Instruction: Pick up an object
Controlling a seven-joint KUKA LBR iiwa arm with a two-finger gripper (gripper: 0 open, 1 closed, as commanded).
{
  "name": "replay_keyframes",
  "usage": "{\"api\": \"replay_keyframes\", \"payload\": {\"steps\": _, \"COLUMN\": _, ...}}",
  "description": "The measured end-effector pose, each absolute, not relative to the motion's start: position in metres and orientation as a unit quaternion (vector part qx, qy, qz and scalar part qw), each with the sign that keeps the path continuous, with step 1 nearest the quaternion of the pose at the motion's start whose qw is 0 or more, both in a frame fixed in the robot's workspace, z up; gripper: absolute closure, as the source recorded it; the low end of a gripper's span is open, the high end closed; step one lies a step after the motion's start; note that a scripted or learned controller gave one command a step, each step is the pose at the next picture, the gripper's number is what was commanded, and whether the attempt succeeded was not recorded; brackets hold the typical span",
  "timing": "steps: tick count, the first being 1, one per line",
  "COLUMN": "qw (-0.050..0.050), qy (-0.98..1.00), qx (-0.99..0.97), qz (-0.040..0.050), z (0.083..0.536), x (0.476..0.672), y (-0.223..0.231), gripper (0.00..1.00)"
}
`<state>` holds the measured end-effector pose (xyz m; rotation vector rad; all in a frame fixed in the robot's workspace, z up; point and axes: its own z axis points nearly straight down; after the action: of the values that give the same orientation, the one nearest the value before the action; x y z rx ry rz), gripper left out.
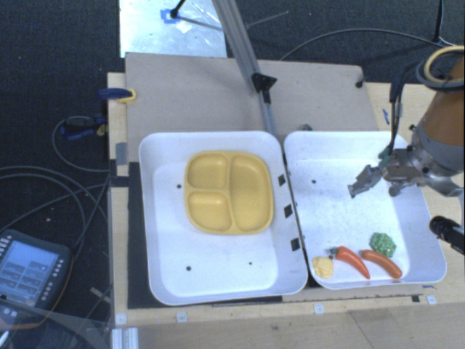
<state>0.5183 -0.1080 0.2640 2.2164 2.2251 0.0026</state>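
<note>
Reaches in from the right edge, over the far right part of the right-hand bin (429, 217). Grey arm (443, 133) with its orange band above the wrist, leaning down and leftward. Gripper (361, 187) stretched out toward the bin's middle, tips low above the white floor, tilted; finger spacing too blurred to tell

robotics lab, teach pendant (25, 267), floor cables (73, 133)
</note>
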Motion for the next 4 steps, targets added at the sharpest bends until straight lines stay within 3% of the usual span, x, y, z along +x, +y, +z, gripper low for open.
{"api": "replay_keyframes", "payload": {"steps": 1, "qw": 0.001, "qy": 0.708, "qx": 0.706, "qz": 0.0011, "z": 0.264, "x": 0.518, "y": -0.108, "gripper": 0.00}}
{"api": "replay_keyframes", "payload": {"steps": 4, "qw": -0.002, "qy": 0.707, "qx": 0.707, "qz": -0.0011, "z": 0.093, "x": 0.514, "y": -0.093, "gripper": 0.00}}
